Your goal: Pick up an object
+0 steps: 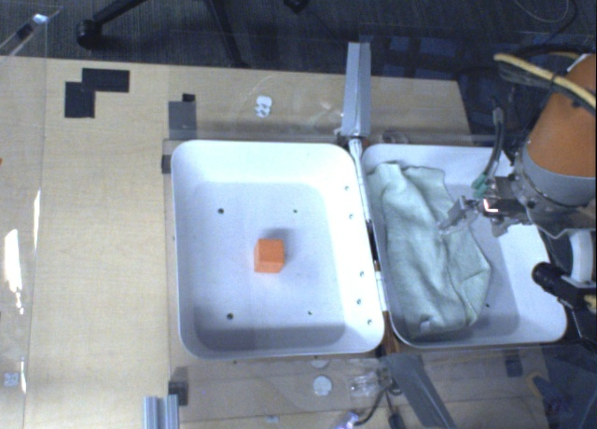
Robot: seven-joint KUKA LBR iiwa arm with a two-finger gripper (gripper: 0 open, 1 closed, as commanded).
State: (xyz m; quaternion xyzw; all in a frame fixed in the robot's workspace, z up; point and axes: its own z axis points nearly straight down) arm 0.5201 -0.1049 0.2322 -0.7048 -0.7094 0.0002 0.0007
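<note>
Nothing is picked yet, I judge: my claw [464, 213] hangs over the cloth [424, 245], grip state unreadable. Cube [270, 256] sits untouched at nine o'clock.

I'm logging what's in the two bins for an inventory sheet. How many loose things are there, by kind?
Small orange cube-shaped block, in the left white bin: 1
Crumpled pale grey-green cloth towel, in the right white bin: 1
Total: 2

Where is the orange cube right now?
The orange cube sits near the middle of the left bin, apart from the crumpled cloth in the right bin.
</note>
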